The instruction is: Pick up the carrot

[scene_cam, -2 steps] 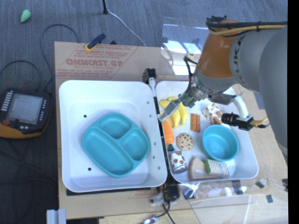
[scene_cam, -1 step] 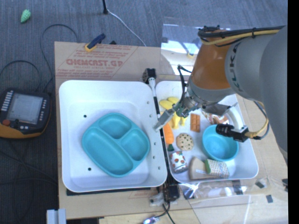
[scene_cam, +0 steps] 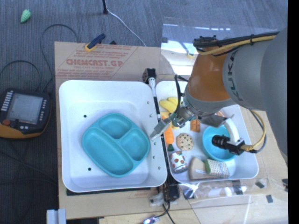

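The big grey arm (scene_cam: pixel 243 73) with the orange band reaches into the right bin (scene_cam: pixel 250 169). Its gripper (scene_cam: pixel 175 120) hangs low near the bin's left side. I cannot tell how wide the gripper is set, because the arm hides it. The carrot (scene_cam: pixel 168 135) lies in the right bin, just below the gripper and a bit to the left, close to the wall between the two bins. It is not lifted. A cookie (scene_cam: pixel 184 141) sits right beside it. A blue plate (scene_cam: pixel 116 143) lies in the left bin (scene_cam: pixel 74 106).
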`<act>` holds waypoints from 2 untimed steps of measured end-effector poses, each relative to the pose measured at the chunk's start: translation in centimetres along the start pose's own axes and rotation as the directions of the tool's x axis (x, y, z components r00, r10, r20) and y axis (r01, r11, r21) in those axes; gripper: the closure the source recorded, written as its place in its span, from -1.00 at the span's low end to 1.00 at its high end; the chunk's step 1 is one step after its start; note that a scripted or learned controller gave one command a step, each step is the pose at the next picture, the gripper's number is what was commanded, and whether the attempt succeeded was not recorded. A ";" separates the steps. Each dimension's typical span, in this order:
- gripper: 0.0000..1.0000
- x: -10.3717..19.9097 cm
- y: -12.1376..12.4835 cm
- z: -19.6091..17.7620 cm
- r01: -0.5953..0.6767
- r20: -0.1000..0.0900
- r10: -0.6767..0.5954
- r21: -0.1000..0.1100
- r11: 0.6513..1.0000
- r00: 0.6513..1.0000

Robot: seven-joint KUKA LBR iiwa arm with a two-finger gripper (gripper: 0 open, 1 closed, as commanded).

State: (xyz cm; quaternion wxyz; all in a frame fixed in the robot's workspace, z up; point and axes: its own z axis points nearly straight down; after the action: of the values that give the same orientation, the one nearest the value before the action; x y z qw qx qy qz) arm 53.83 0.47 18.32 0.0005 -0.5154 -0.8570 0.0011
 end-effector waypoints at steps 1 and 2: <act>-1.00 -8.0 -2.5 0.0 -0.118 0.003 0.118 0.000 0.993 0.993; -1.00 -14.6 2.1 9.4 0.016 0.008 -0.016 -0.010 1.000 1.000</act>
State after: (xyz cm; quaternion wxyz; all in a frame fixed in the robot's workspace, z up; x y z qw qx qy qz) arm 62.47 -11.47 8.92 -0.0058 -0.5084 -0.8611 -0.0011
